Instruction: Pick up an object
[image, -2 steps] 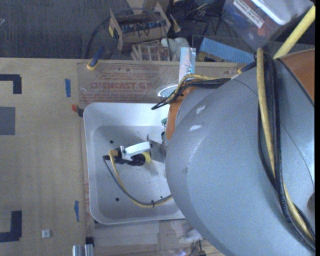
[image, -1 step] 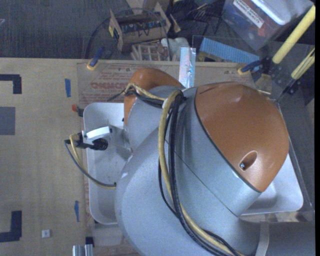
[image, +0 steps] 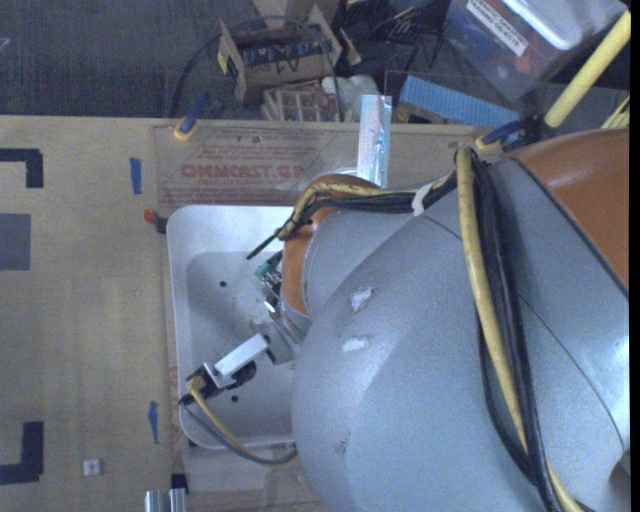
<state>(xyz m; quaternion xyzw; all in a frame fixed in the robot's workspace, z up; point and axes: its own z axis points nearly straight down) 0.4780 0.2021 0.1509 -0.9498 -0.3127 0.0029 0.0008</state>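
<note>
The grey arm (image: 430, 350) looms over the right side of the white bin (image: 200, 250), its gripper (image: 270, 295) low inside the bin, probably reaching for an object hidden beneath it; whether it is open or closed I cannot tell, and the next move needs a firm close and lift.

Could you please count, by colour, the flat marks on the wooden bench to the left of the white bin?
Blue tape strips: 2
Black corner marks: 2
Grey square: 1
Small pale square: 1
Total: 6
</note>
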